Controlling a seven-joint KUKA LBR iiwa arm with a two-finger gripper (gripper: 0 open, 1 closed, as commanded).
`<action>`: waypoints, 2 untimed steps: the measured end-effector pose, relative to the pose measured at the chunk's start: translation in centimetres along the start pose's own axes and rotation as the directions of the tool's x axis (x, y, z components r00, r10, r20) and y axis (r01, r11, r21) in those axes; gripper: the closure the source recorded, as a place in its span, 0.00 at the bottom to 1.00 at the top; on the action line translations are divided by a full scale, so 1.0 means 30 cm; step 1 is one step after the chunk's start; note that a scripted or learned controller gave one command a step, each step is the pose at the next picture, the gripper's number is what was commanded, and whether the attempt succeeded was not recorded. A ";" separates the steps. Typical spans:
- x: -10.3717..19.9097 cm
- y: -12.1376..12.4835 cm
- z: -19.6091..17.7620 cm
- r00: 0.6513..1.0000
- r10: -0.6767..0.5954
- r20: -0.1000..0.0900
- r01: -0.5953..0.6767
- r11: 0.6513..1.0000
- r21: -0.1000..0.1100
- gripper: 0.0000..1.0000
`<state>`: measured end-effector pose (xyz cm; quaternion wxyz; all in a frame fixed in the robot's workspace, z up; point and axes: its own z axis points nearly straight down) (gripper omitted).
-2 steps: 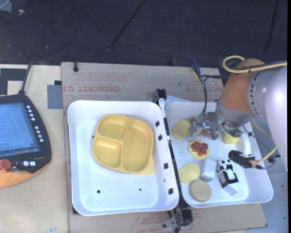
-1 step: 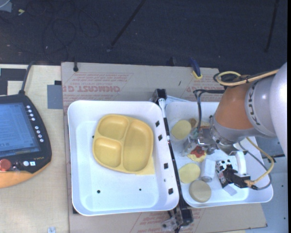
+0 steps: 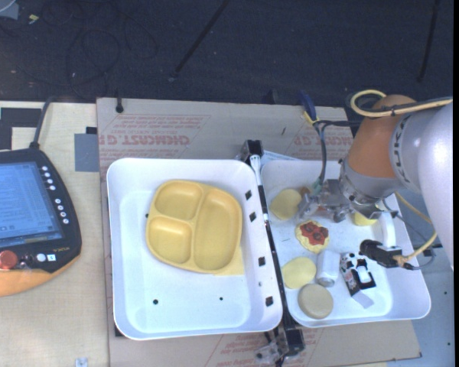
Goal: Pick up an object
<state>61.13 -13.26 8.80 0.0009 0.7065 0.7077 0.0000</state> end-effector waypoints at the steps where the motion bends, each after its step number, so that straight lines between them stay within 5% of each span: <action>1: 0.129 -0.215 -0.003 1.000 0.004 -0.003 -0.004 1.000 0.003 0.00; 2: 0.013 -0.041 0.000 1.000 0.000 0.000 0.000 1.000 0.000 0.00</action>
